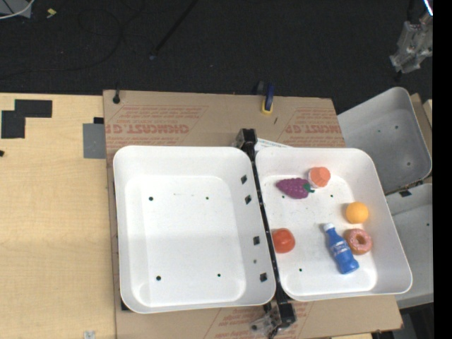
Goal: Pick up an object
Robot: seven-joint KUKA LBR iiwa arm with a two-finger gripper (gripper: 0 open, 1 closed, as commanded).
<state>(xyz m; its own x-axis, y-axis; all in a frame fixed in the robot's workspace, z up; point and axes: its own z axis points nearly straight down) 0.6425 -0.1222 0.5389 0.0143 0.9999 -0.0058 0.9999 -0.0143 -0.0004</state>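
Several small objects lie in the right bin [381, 274]. A purple bunch of grapes [295, 188] is near its back, with an orange-red fruit [319, 176] beside it. An orange ball [357, 212] sits toward the right wall. A pink doughnut [361, 241] touches a blue bottle [340, 249] lying toward the front. A red round piece [283, 241] rests by the left wall. My gripper [412, 51] hangs at the top right corner of the view, high and well behind the bins, far from every object.
The left bin [131, 189] stands beside the right one on a cardboard sheet [183, 122]. A grey metal panel [388, 133] lies behind the right bin's far corner. A blue-and-yellow clamp [268, 99] sits at the cardboard's back edge.
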